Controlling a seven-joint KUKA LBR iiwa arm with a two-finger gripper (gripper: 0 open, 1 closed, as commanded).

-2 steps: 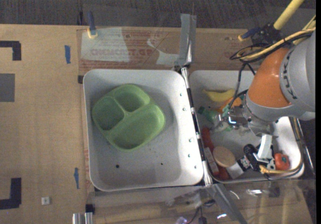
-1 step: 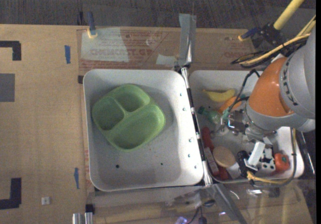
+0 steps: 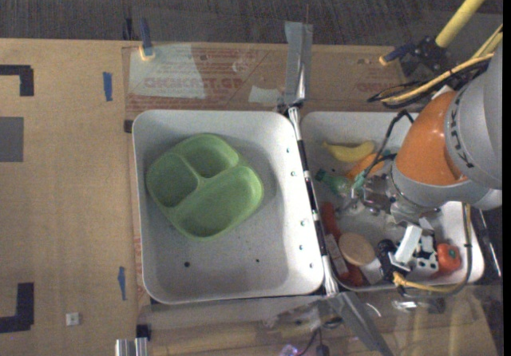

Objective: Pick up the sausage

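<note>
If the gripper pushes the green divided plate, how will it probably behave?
The green divided plate looks like rigid plastic, so it would probably slide whole, not bend. It lies flat and wide in the left bin, so tipping seems unlikely.

My desk [image 3: 64,187] looks like matt brown board, patched with blue and grey tape. The two bins [image 3: 215,274] are smooth white plastic with a faint sheen, and the green sectioned plate [image 3: 204,187] is smooth matt plastic. My arm's orange band [image 3: 423,151] is glossy.
</note>
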